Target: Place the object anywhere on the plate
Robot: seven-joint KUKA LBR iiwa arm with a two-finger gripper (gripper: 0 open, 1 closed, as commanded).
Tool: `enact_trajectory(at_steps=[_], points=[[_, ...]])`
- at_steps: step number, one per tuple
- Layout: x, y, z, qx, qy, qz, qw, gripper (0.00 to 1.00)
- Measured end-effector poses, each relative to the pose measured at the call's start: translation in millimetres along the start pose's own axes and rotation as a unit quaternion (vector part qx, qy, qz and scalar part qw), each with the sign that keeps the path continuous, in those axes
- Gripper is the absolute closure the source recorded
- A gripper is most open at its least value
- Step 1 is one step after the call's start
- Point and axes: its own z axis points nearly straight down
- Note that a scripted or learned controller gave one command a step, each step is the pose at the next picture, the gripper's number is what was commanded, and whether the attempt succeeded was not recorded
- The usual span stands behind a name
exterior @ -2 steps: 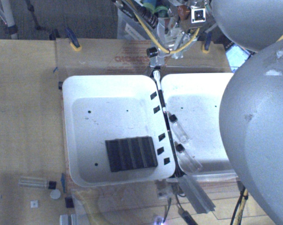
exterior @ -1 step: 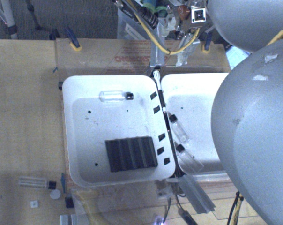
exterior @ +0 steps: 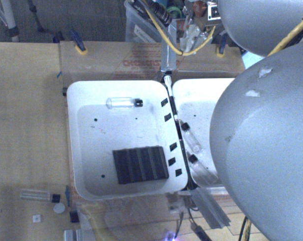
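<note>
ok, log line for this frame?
arm: over right bin | vial: left bin, rear | plate: left bin, front | placed: no

The wooden bench (exterior: 26, 114) bears two shallow white bins side by side, the left bin (exterior: 73, 139) and the right bin (exterior: 196, 92), their rims touching. Near the left bin's front corner, a small clear vial (exterior: 38, 196) with a dark cap lies on the bench.

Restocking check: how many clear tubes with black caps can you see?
3: one tube at the left bin's back, one along the right bin's left wall, one on the bench outside. The arm may hide more.
</note>
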Motion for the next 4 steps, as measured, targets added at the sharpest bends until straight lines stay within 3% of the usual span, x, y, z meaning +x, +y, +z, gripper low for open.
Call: enact_trajectory(at_steps=[1, 2, 3, 4], points=[[-10.4, 77.3, 10.4, 0.003, -0.006, -0.160, 0.9871, 1.00], [-7.8, 47.2, 212.2, 0.002, -0.005, -0.070, 0.9976, 1.00], [5.2, -23.2, 25.9, 0.000, -0.001, -0.019, 0.9998, 1.00], [3.0, -39.4, 18.1, 0.002, -0.005, -0.218, 0.9760, 1.00]])
